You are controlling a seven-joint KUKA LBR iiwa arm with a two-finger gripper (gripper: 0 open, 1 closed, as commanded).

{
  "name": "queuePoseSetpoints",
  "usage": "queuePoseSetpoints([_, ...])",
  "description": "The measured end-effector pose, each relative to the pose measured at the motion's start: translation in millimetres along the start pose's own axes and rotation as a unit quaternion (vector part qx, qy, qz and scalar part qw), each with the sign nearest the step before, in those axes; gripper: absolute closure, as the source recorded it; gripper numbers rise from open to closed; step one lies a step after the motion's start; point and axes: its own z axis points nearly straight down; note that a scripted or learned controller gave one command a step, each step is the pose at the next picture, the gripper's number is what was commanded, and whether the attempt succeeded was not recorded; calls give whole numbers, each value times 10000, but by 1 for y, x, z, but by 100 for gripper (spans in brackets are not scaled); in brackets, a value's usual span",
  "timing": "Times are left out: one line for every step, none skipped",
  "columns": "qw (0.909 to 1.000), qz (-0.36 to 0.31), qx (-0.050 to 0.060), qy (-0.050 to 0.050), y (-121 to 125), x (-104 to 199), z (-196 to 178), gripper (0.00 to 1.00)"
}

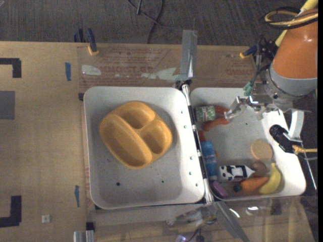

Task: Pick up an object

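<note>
Nearest the camera, along the bottom wall of the right bin [298, 183], lies a cluster of small things: a banana [273, 179], a carrot [251, 184], a black-and-white cow toy [234, 172] and a purple piece [219, 189]. A blue bottle [208, 157] lies along that bin's left wall, its long axis running up and down the view, and a round tan disc [262, 149] sits just above the banana. At the top left corner of the right bin are a green-labelled can [205, 113] and a reddish sausage-like piece [216, 122] beside it.

The pincer [235, 109] hangs over the upper part of the right bin, just right of the can. How far its fingers stand apart cannot be told from here, and nothing is visible between them.

The left bin [101, 185] holds a yellow divided plate [135, 133], well apart from the pincer.

As a judgement, the can and the reddish piece are the nearest candidates: they lie just left of the pincer and slightly toward the bin's bottom wall, the reddish piece slanting from lower left to upper right. A short shift left and a descent would seem to meet them.
</note>
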Motion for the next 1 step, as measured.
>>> queuePoseSetpoints([9998, 189, -23, -11, -71, -47, -61, 0])
